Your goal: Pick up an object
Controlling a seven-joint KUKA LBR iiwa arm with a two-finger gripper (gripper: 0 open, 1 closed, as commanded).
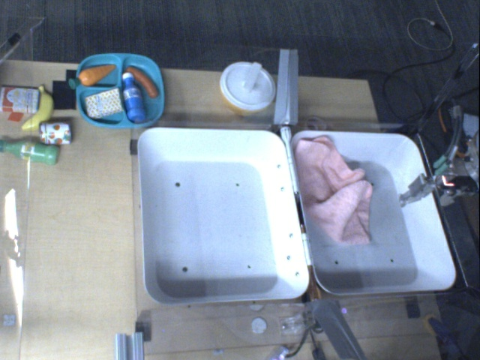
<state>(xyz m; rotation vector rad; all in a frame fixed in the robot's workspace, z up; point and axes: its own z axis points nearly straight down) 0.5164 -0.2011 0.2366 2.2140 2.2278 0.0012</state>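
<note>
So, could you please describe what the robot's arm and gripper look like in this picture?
Little of it is in frame. At the right edge, beside the right bin, a slim pale-grey metallic piece of the gripper pokes in. Behind it sits dark hardware with a small reddish light and greenish wiring. Black cables trail across the dark floor above. Details are too blurred to tell more.

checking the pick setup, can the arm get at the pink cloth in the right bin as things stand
Probably yes. The pink cloth lies uncovered in the right bin with nothing on top of it, and the tool sits at that bin's right rim with bare bin floor between them.
</note>
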